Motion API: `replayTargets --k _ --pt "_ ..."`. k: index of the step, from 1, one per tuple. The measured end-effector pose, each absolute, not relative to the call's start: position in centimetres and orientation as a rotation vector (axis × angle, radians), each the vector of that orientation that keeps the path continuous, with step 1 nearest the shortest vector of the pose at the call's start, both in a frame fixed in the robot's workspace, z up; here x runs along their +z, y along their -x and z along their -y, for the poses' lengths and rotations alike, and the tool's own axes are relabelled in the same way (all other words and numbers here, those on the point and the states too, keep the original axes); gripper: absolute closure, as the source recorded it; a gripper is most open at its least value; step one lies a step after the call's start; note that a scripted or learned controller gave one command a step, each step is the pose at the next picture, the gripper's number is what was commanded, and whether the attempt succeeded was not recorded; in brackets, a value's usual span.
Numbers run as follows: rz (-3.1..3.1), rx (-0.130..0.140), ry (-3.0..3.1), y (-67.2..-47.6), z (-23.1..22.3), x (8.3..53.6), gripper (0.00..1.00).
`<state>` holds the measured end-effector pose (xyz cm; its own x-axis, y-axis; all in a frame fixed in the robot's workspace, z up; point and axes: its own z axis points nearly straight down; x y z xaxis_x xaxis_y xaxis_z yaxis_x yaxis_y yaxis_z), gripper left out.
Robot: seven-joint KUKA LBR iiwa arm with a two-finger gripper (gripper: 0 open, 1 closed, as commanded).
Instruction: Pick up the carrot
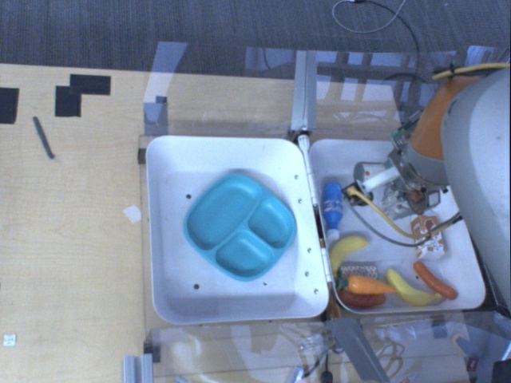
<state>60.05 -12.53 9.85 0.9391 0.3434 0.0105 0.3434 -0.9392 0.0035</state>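
My arm (479, 158) comes in from the right, grey with an orange band, over the far part of the right bin (473, 298). The worktop (72, 238) is pale wood and carries two white bins side by side. The left bin (164, 294) holds a blue divided plate (239, 226) near its middle. My jaws (382, 183) sit above the right bin's far half, wrapped in cables, and I cannot tell how far open they are or whether they have hold of anything. A blue bottle (332, 204) lies by that bin's left wall. Near me lie two bananas, one (348, 247) left and one (411, 288) further right. The carrot (369, 285) lies along the near edge between them, apart from my jaws. A sausage (435, 281) lies at the right.
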Motion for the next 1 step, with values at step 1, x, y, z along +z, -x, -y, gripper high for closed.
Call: replayTargets --k 1 --pt "-0.878 0.001 -3.017 -60.88 9.07 13.34 1.0"
